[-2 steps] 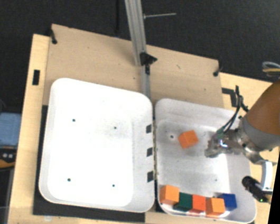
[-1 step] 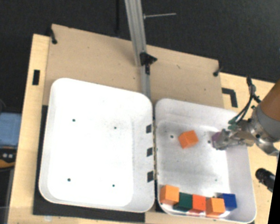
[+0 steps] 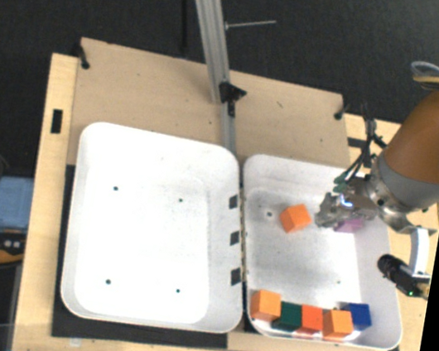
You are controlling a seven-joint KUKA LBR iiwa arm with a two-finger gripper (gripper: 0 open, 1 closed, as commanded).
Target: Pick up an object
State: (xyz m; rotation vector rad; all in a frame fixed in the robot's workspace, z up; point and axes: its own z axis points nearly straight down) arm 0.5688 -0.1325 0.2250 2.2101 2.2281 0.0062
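Nothing's lifted yet: claw [image 3: 332, 213] sits low, can't tell its grip, orange block [image 3: 296, 218] just beside it, pickup left.

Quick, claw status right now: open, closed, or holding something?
Claw: cannot be told from this view. It sits low in the right bin, between the lone orange block and a purple object; nothing visibly held.

The arm [image 3: 423, 139] reaches in from the right, wrist low.
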